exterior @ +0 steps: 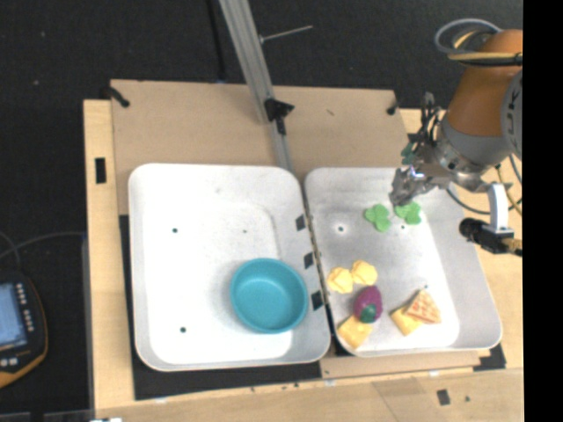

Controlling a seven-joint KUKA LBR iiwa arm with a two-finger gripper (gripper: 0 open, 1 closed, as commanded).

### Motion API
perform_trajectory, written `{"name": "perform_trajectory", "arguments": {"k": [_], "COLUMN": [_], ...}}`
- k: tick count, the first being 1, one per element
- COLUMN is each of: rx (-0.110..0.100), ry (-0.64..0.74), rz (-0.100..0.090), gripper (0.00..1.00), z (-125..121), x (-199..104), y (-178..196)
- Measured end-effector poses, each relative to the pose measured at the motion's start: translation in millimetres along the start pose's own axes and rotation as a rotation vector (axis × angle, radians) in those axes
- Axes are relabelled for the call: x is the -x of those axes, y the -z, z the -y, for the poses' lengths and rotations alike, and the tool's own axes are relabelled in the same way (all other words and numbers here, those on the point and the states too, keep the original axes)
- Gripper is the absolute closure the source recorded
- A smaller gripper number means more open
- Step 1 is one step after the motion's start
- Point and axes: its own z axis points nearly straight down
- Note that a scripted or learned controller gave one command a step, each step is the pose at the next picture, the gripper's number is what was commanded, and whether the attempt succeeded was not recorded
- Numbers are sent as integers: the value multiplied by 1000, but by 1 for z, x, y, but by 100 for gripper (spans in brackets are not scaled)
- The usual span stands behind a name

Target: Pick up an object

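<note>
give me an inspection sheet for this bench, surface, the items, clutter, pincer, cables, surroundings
Surface: tan bench bearing left white bin and right white bin.
Job's things: green toy pieces, yellow lumps, purple toy, orange wedge, all in the right bin.
Clutter: blue bowl in the left bin.
Pincer: pincer above the green pieces.
Cables: black leads by the wrist.
Surroundings: grey slanted pole; handheld screen.

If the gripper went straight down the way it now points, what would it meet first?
Most likely the green object in the right bin: the gripper hangs just above it, pointing down. Depth is unclear from this slanted view, so it might land on bare bin floor just beside it.
</note>
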Motion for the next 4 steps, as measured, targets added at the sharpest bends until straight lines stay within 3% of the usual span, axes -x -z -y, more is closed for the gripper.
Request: {"name": "perform_trajectory", "arguments": {"k": [1,4], "rx": [-4,-7], "ry": [0,0], "rz": [0,-2], "gripper": [100,100], "z": [-1,29], "x": [2,-132], "y": [46,41]}}
